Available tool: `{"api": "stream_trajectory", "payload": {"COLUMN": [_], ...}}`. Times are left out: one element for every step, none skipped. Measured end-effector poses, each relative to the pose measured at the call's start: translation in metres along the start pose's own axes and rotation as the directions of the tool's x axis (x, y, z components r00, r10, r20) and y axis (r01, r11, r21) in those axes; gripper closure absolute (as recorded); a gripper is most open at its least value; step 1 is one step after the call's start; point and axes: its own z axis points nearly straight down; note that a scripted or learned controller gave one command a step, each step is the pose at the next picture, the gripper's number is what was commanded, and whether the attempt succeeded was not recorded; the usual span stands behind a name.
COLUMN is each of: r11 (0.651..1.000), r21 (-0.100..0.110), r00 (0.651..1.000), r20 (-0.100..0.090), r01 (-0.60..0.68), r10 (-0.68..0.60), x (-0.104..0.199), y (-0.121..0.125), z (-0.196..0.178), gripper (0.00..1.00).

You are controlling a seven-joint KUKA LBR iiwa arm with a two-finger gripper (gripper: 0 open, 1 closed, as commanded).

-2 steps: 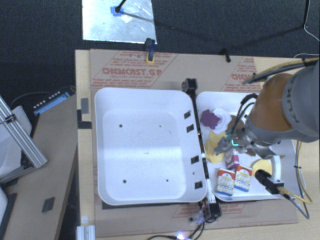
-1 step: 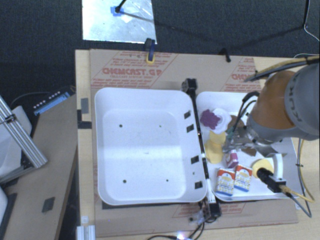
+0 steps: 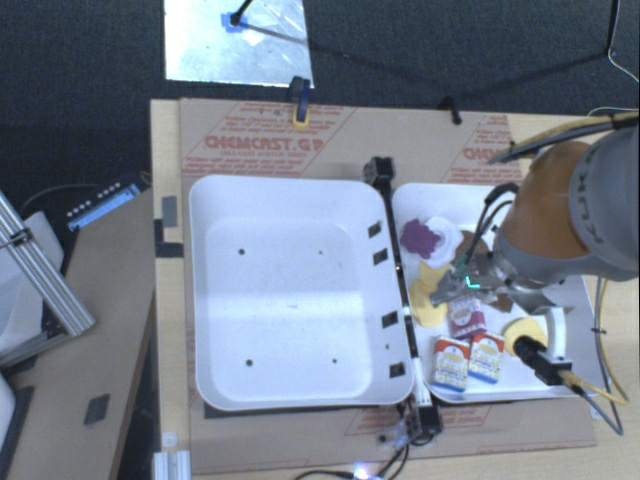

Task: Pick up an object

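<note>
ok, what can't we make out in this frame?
- Claw: the wrist covers it from above, so its state and any grasp are unreadable.
- Right bin: the arm hides its far right side.
- Carton labels: too small to read.
- Purple item: too blurred to identify.

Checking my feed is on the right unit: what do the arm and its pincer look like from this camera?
The arm is a thick grey cylinder with a wide orange band above the wrist. Black cables loop down its side toward the pincer, a dark, compact block with a small green-blue light on it.
</note>
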Motion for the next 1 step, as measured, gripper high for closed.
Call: {"api": "stream_trajectory", "payload": {"r11": [1.0], "r21": [-0.002], "r00": [1.0], "r20": [0.0], "r01": [0.001], "r10": [-0.001], "x": [0.0], "y": [0.0008], "z": [-0.0107], "gripper": [1.0]}}
